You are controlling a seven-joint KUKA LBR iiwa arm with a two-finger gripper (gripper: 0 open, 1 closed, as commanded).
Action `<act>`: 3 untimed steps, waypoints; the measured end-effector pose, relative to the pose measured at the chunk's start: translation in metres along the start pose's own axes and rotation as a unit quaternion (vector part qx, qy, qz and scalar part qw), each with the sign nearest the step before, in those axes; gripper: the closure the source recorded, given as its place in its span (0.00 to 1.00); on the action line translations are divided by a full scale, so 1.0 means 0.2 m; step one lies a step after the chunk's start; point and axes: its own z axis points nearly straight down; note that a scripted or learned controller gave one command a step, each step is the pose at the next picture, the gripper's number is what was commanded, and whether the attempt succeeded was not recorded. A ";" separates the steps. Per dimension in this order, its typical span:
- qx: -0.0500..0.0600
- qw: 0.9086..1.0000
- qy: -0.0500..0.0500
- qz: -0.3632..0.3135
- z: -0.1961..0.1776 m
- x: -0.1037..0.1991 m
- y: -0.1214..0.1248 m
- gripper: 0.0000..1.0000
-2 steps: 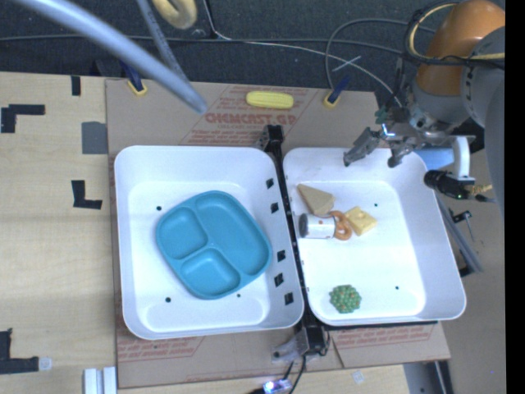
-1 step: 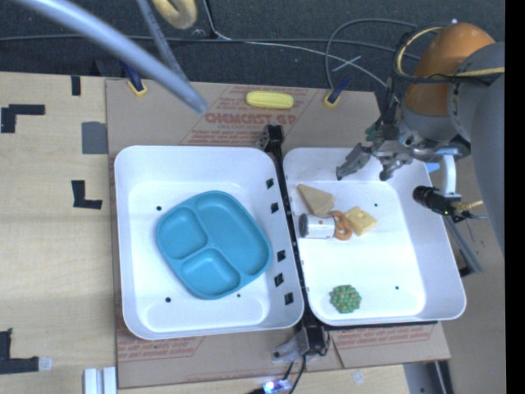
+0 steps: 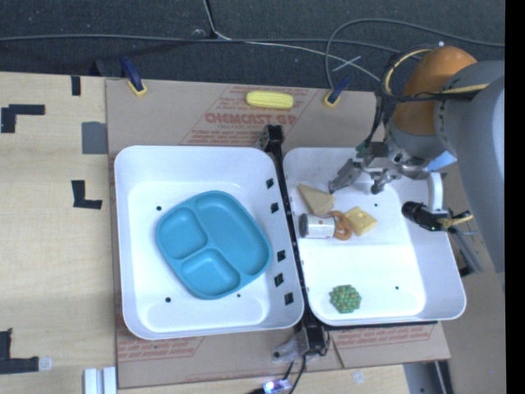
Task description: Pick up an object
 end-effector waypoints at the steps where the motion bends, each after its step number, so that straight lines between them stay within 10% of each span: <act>1: -0.001 1.000 0.000 -0.001 -0.06 0.00 0.00 1.00; 3: -0.004 1.000 0.000 0.000 -0.64 -0.05 0.02 1.00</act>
